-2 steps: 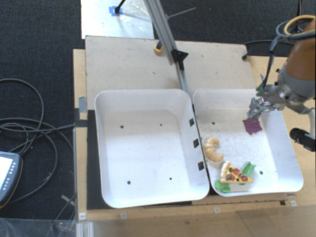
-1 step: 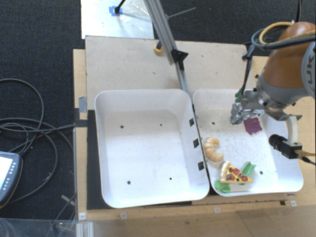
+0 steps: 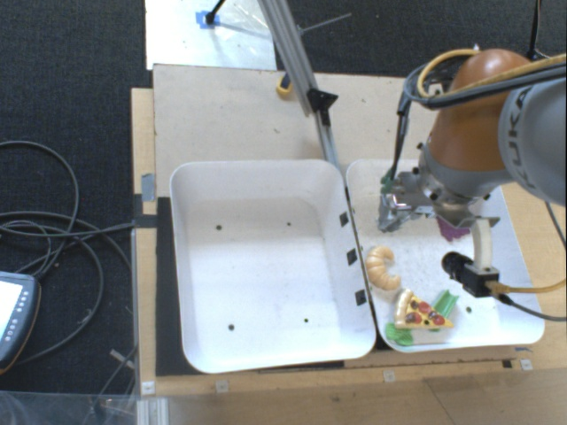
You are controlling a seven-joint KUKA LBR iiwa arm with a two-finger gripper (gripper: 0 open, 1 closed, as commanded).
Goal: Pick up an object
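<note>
My gripper [image 3: 391, 217] hangs over the upper left part of the right bin [image 3: 524, 324], close to the wall shared with the left bin. A tan toy croissant [image 3: 383, 267] lies just below it, apart from it. Nearer the front edge rests a toy pizza slice [image 3: 423, 312], on top of a green piece [image 3: 446, 304]. A purple object [image 3: 454, 229] peeks out from under the wrist, mostly hidden by the arm. I see nothing in the gripper.
The left bin [image 3: 257, 264] sits beside the right one. A grey pole [image 3: 297, 56] slants in from the top down to the bins' shared corner. A black plug on a yellow cable [image 3: 468, 275] hangs off the arm above the right bin.
</note>
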